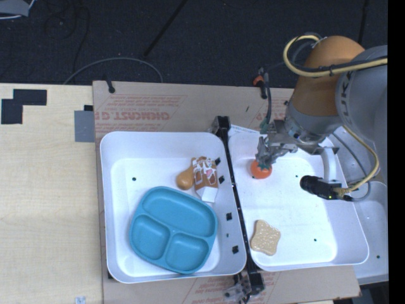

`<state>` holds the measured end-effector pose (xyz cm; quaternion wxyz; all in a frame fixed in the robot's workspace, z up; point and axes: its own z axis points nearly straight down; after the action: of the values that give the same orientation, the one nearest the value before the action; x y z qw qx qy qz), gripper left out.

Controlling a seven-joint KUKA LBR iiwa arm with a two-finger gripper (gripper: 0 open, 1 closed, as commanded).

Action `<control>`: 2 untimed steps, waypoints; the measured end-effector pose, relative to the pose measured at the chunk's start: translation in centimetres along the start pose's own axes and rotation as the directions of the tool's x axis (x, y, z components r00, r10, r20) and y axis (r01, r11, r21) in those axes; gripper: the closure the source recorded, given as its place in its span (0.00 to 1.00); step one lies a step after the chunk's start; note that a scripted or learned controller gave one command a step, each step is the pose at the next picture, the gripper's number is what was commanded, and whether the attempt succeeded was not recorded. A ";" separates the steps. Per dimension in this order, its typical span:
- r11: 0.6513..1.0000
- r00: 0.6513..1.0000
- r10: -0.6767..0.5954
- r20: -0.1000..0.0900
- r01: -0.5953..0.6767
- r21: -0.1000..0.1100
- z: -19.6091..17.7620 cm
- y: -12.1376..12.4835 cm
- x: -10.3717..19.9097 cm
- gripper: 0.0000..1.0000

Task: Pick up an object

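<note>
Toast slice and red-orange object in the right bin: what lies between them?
In the camera view, only bare white bin floor lies between the toast slice and the red-orange object under the hand.

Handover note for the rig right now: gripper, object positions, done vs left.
Gripper: down in the right bin, right over the small orange-red object; finger state not readable from above.
Right bin also holds a toast-like piece near its front left corner.
Left bin: blue divided plate, plus a brown and white item and a small tan object beside it near the divider.
Done: arm positioned at the orange-red object.
Left: confirm grasp, lift. Object looks to be on the bin floor, so no pick yet.
</note>
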<state>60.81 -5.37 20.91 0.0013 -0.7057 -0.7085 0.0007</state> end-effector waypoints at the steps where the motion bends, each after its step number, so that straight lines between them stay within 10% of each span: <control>1: 1.000 1.000 0.000 0.000 0.000 0.000 -1.0 0.1 4.4 1.00; 2: 1.000 1.000 0.000 -0.001 0.000 -0.002 -1.5 1.8 9.3 1.00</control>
<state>62.58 3.89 22.38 0.0009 -0.7057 -0.7085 -0.0001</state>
